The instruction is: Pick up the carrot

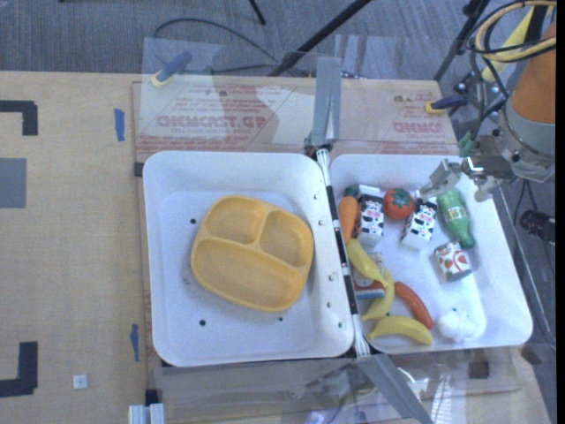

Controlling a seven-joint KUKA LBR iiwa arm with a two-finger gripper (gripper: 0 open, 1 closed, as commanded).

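- The desk [62, 263] carries two shallow white bins side by side; the left bin [168, 325] holds a yellow divided plate [252, 252] lying flat near its middle.
- Just right of the divider between the bins, in the right bin [508, 312], lies the carrot [350, 216]. It is orange with a dark green top at its far end, and its long axis runs roughly front to back, close against the bin's left wall.
- Touching or just beside the carrot's right flank stands a small cow-patterned carton [372, 215]. Below the carrot lie two yellow bananas [381, 294], so the carrot is hemmed in on three sides.
- Further right come a red tomato [399, 203], a second cow-patterned carton [422, 223], a red sausage-like piece [414, 303], a green bottle [455, 219], a small printed box [452, 261] and a white lump [459, 325].
- The end effector [461, 177] hangs at the right bin's far right corner, near the green bottle's top. Its fingers appear spread apart, with nothing between them.
- The carrot lies well apart from the end effector, to its left and slightly nearer the camera, across the tomato and cartons.
- My judgement: the approach has not begun. The coming move needs a traverse left over the clutter, with the fingers turned to close across the carrot's short width, and the carton alongside may get nudged or grabbed instead.
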